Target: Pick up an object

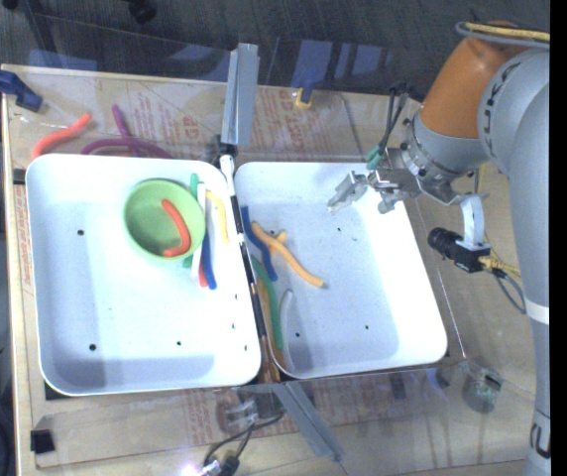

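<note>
The grey arm with its orange band enters from the right of the frame and hangs over the upper right part of the right bin, a shallow white plastic tray with rounded corners that sits touching the left bin on the wooden surface. The gripper hovers above bare bin floor with its metal jaws spread apart and nothing between them, so the pick looks not yet begun: a target must still be reached, closed on and lifted. The nearest candidates lie in the left half of the right bin: an orange bendy tube, smooth and curved, with a green tube along the bin's left wall below it. In the left bin a round light green bowl holds a curled red tube, and several thin coloured sticks lie just right of it. More soft tubes, one orange-red, rest on the surface at the upper left.
</note>
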`<state>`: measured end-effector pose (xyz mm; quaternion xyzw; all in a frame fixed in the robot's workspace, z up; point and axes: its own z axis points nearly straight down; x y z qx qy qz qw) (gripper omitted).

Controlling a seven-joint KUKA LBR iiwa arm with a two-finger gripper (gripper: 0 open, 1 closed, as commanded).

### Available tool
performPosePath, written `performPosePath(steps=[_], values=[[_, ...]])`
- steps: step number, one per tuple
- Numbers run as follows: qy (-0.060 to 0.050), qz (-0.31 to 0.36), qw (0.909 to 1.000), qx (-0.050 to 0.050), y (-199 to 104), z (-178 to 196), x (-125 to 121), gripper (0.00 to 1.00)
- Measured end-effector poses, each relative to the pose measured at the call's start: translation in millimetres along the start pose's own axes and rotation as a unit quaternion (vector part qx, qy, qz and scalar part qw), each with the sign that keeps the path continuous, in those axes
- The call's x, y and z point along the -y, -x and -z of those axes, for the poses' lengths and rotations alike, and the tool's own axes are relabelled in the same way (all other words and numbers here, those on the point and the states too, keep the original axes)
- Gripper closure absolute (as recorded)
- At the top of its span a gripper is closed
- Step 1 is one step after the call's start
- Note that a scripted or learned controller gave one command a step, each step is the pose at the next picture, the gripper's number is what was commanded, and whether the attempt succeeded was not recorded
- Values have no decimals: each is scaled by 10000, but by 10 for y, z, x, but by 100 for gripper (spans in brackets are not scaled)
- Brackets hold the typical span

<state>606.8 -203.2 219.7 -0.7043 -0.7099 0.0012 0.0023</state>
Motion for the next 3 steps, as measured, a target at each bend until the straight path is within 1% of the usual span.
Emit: performPosePath(steps=[1,2,3], values=[[7,989,9951,4,-407,-1255,325,0],[-8,1012,9949,10,-400,-1158,327,100],[16,1229,9924,7,-738,-387,35,100]])
